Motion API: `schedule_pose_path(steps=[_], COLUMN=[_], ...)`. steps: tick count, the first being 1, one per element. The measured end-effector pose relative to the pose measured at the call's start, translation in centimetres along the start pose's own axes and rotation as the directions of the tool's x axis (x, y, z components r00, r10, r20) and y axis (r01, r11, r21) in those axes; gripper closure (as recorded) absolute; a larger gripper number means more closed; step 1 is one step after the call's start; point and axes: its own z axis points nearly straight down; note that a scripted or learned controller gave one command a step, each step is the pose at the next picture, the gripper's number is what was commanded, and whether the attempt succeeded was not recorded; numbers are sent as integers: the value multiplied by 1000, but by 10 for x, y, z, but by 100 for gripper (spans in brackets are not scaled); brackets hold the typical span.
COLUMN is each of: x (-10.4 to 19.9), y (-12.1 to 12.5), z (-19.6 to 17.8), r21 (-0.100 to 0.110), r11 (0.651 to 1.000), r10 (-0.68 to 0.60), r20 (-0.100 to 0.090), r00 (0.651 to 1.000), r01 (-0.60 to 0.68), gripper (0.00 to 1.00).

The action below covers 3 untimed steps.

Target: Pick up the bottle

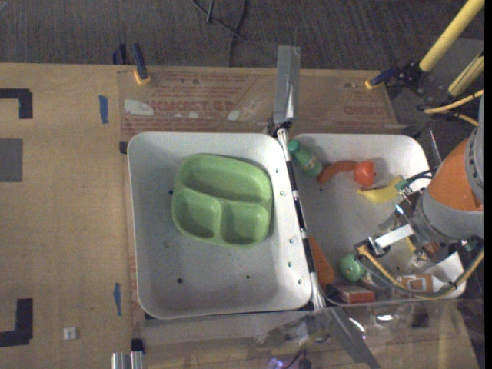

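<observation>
The worktop (pixel 61 206) carries two white bins; the left bin (pixel 154 283) holds a green divided plate (pixel 223 200). The arm (pixel 457 191) overhangs the right bin (pixel 338 214). The bottle (pixel 305 158) lies in that bin's far-left corner. The claw's (pixel 380 244) grip state cannot be told.

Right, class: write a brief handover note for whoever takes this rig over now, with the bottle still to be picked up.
Gripper: low over the right bin, near its front; finger state unclear, nothing seen held.
Bottle: small, green, lying in the right bin's back left corner, beside the divider and next to an orange carrot-like toy.
Left bin: holds a green divided plate.
Done: nothing yet.
Left: move to the bottle, grasp, lift.
</observation>
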Motion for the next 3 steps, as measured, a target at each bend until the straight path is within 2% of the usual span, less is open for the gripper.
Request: schedule_pose_path(steps=[1,2,3], x=[23,77,94], y=[42,-2,30], z=[-21,11,-35], r21=[10,8,12], r11=[981,989,1000], r10=[192,149,17], r20=[24,20,20], r00=[981,989,1000], r01=[-192,-150,-17], gripper=[0,0,0])
